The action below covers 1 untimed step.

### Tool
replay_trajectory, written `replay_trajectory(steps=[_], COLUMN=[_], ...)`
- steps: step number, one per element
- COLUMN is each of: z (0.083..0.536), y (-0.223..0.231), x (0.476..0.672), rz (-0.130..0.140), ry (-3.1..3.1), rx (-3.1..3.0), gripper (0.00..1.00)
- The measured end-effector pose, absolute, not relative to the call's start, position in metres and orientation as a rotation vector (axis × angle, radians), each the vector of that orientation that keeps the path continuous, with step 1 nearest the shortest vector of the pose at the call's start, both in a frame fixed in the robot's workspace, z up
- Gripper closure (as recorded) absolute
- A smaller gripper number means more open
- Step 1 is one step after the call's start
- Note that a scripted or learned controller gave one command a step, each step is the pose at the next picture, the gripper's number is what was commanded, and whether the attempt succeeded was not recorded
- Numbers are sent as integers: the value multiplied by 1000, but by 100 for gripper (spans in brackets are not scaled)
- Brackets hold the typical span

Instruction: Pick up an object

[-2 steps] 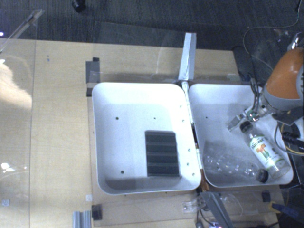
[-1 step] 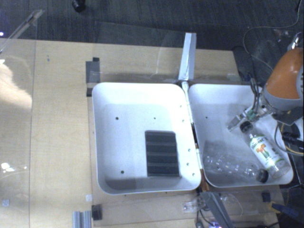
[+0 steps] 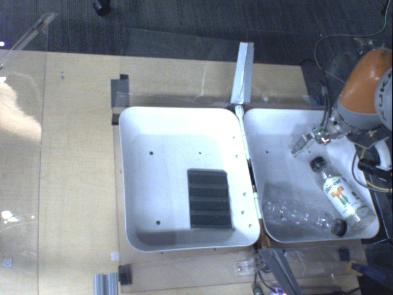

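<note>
The gripper (image 3: 310,141) is hovering with fingers spread apart, holding nothing, over the right bin (image 3: 270,128). A labelled clear bottle (image 3: 339,192) is lying just nearer; a black ridged block (image 3: 209,198) is sitting in the left bin (image 3: 153,140).

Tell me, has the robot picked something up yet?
Not yet. Already done: the arm has reached over the right bin, and its pincer hangs just above the bottle with the black cap. In hand: nothing; the bottle lies flat on the bin floor. Left: going down, grabbing it and lifting. The black ridged block sits untouched in the left bin.
</note>
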<state>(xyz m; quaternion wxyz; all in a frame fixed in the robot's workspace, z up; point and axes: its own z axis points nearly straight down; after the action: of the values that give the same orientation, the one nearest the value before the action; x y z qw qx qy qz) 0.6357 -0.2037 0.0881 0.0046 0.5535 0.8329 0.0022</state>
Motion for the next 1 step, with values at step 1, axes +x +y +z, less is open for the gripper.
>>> replay_trajectory(steps=[1], z=[89], y=[-204], x=[591], rz=[8], ry=[2727], rx=[1540], gripper=[0])
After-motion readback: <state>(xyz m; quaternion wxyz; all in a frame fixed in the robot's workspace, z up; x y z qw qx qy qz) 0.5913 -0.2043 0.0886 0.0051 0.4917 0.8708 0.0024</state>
